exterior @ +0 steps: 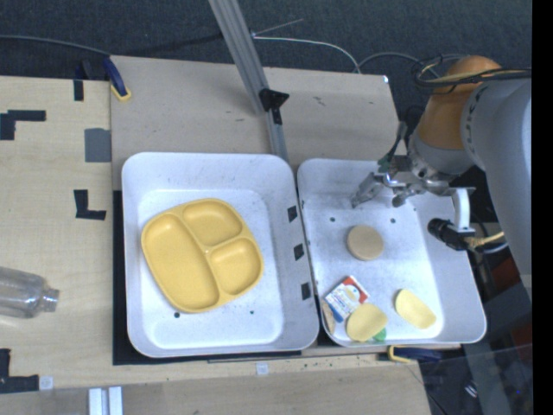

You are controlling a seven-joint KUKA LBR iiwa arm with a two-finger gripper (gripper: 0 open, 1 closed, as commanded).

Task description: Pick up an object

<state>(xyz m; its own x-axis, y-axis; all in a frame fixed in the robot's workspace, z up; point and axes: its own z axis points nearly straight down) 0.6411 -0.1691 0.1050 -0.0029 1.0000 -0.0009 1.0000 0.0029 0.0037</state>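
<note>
arm body (510, 137): a thick, rounded shell in smooth light grey is seen, with a soft sheen along its curve.
band (454, 102): a broad orange ring is set above the wrist, rounded and glossy.
cables (436, 69): thin dark cables are looped over the top of the orange band.
wrist (423, 167): a narrower grey and metal section is fitted below the band, with small dark parts on it.
claw (380, 190): slim silvery metal fingers are carried on a dark mount.
side fitting (449, 232): a black piece with a white bracket and a yellowish wire is attached at the arm's lower side.
</note>
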